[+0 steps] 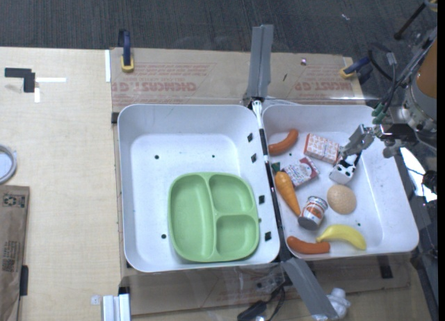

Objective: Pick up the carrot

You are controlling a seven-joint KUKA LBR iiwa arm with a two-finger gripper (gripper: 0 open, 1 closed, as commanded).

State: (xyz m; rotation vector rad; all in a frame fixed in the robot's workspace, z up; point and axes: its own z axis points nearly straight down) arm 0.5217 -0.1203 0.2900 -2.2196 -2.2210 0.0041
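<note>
Carrot [286, 192]: lies in the right bin [389, 237], close to its left wall, thick end toward the top, tip pointing down-right toward the can [314, 212].
Gripper [361, 140]: over the upper right of the right bin, well apart from the carrot; nothing is visibly between its fingers.
Fingers: thin and blurred against the white floor; whether they are spread or pressed together cannot be told.
Arm [425, 80]: cut off by the right edge, partly masked by dark cables.
Cube [343, 169]: small, white with black spots, just below the gripper; contact cannot be told.
Other items in right bin: sausage [283, 142] at upper left, red-and-white box [321, 148], small packet [301, 172] just beside the carrot, egg [341, 199], banana [343, 235], second sausage [307, 245] at the lower edge.
Left bin [139, 174]: holds a green divided tray [214, 216].
Labels: print on box, packet and can is too small to read.
</note>
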